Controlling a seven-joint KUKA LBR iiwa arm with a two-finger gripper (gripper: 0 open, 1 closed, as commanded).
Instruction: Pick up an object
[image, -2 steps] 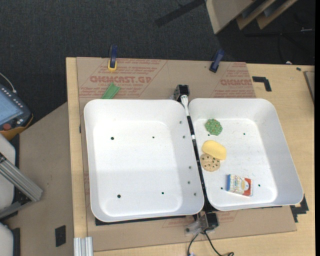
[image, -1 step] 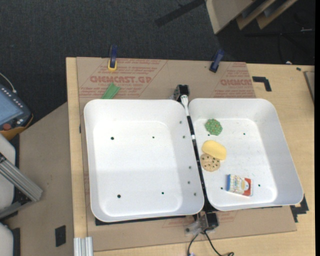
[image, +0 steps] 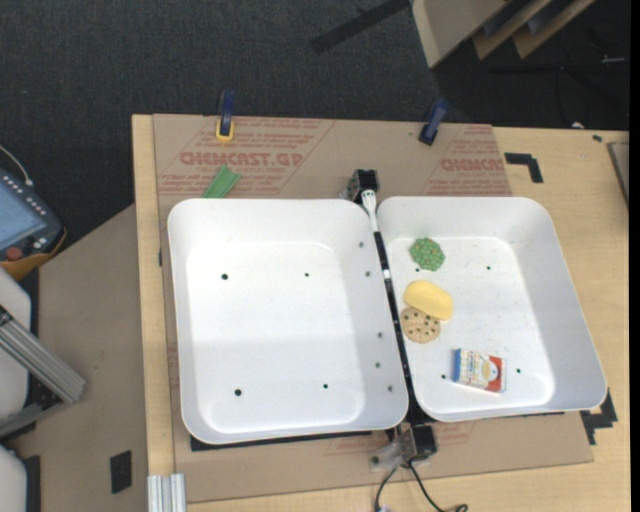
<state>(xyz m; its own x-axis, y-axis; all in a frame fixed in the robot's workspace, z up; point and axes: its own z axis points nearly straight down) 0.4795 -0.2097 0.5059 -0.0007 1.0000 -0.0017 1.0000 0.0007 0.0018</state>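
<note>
From the camera above the bench I look down on two white bins set side by side, and nothing is picked yet, so I judge the task at its start: choosing a target and making the approach. The left bin (image: 200, 300) has only small dark dots on its floor. The right bin (image: 560, 300) holds all four candidates, gathered toward its left half. A green lump (image: 428, 253) lies nearest the far wall; just this side of it sits a yellow piece (image: 429, 299), and a cookie (image: 420, 325) touches or slightly tucks under the yellow piece's near edge. A small carton (image: 477, 370) lies flat, well apart from the others, near the front wall. As for my gripper, I cannot tell how it stands from this view. I judge the carton the cleanest pick, since it has free space on every side; the yellow piece and cookie crowd each other, so closing on one could nudge the other. The next move calls for reaching in from the right and descending squarely over the chosen piece.
</note>
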